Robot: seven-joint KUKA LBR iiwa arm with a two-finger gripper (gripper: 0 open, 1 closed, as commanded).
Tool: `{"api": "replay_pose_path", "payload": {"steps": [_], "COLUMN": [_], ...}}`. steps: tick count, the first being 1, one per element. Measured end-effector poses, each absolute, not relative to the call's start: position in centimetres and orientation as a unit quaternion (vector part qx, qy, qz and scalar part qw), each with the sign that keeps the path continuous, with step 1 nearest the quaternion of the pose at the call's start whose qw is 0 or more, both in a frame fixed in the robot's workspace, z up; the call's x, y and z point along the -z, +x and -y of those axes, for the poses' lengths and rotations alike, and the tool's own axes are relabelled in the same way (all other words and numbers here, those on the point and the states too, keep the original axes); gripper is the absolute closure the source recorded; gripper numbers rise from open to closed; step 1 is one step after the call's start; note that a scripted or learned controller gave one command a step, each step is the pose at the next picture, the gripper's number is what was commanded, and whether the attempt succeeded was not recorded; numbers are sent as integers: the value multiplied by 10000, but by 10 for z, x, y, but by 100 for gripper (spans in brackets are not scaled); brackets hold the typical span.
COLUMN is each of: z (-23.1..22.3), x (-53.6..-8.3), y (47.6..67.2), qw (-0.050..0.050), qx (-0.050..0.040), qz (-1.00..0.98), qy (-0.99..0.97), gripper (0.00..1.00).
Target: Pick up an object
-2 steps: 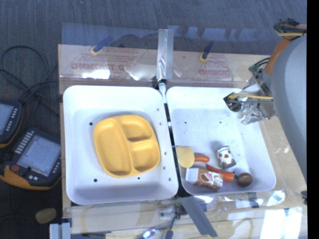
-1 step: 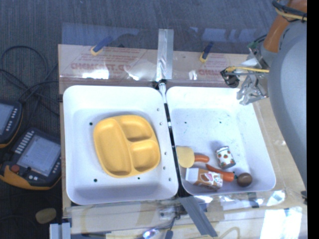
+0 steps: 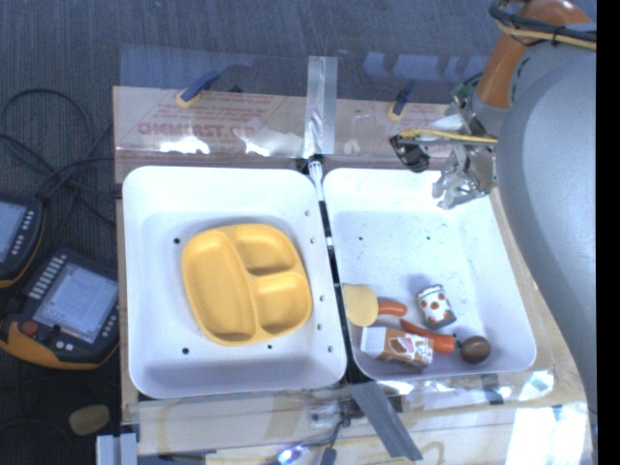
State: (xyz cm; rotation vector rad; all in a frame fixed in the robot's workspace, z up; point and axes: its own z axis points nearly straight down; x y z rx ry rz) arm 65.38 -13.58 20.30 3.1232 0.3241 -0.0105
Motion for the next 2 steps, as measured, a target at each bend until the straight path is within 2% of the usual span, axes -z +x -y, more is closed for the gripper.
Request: {"api": "replay_pose_path", "payload": {"steps": [1, 2], "z": [65, -40], "x": [-196, -244], "y": [658, 645], "qw": [-11, -4], "qx": [25, 23], "qz": [-1045, -1066], "qy": [9945, 9943], "gripper": [100, 100]}}
